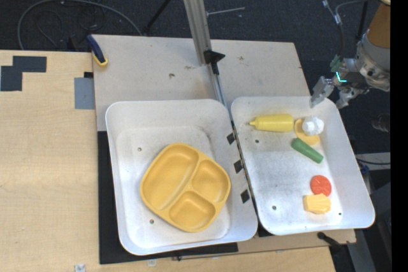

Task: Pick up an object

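Your end effector (333,91) sits at the right of the frame, just past the upper right corner of the right bin (280,213), and from this slant you cannot tell how it is set; nothing is visibly held. The nearest pickable thing is the yellow bottle (273,123), lying on its side in the bin's upper part, down and to the left of the end effector, long axis running left to right. Touching its right end is what looks like a white cap (311,127), with a green piece (307,150) just below. A red piece (320,185) and yellow block (317,203) lie lower right.
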Controlling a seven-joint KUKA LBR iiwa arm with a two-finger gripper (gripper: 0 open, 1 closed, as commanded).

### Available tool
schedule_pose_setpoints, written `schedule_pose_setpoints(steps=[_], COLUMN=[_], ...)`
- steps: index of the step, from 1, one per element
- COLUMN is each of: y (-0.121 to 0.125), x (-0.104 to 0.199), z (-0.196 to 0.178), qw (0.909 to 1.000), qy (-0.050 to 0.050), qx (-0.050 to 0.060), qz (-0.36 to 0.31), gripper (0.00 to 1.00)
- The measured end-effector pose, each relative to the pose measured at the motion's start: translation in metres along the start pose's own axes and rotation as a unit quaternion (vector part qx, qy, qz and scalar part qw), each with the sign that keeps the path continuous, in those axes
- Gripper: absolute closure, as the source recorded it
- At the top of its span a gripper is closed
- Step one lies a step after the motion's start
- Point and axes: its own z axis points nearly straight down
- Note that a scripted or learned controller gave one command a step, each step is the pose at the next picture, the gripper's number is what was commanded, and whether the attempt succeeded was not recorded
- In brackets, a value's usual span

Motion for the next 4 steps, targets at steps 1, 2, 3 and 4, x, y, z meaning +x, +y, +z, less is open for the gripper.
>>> schedule_pose_setpoints(steps=[1,2,3,4], y=[0.001,-0.002,-0.001,-0.002], x=[0.000,0.005,0.002,0.008], z=[-0.002,0.044,0.088,0.133], qw=[1.0000,1.0000,1.0000,1.0000], qy=[0.000,0.000,0.000,0.000], qx=[-0.002,0.001,0.000,0.000], qz=[0.000,0.000,0.000,-0.001], gripper=[0.00,0.00,0.00,0.00])
